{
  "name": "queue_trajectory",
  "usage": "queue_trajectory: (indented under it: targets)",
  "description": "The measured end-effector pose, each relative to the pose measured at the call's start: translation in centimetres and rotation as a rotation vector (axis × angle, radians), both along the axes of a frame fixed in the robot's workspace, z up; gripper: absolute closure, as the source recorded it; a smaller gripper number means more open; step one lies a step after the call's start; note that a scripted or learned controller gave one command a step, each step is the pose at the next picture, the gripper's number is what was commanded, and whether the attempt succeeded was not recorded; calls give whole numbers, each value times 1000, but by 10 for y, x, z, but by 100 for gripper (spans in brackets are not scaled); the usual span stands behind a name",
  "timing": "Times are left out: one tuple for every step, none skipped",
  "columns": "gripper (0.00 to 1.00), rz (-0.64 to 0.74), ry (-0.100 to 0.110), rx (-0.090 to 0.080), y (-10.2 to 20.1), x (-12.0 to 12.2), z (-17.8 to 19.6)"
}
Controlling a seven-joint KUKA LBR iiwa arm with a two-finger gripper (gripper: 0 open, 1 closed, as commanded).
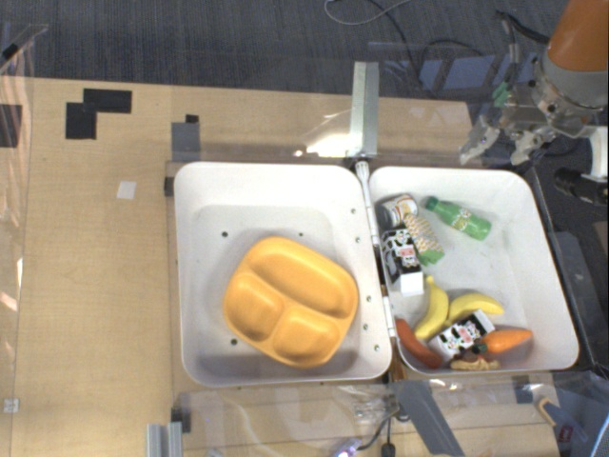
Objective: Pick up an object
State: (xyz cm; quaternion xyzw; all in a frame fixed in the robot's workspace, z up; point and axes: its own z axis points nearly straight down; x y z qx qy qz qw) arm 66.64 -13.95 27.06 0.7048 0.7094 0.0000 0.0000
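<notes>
The pale wooden tabletop (95, 255) carries two shallow white plastic bins side by side. The left bin (205, 255) holds a smooth yellow plate (290, 300) with three rounded sections, lying slightly tilted. The right bin (533, 255) holds a cluster of small things along its left and near sides: a green bottle (459, 218) on its side, a tin can (397, 208), a black-and-white carton (404, 255), two curved yellow bananas (447, 307), a glossy red pepper (417, 343) and an orange carrot (509, 340). The grey arm with its orange band (582, 22) hangs over the far right corner of the right bin. Its jaws (504, 141) stand spread apart, empty, above the rim and touching nothing.
</notes>
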Motion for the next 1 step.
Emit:
queue_trajectory:
  targets:
    - [0, 221, 0, 0, -22, 3, -134]
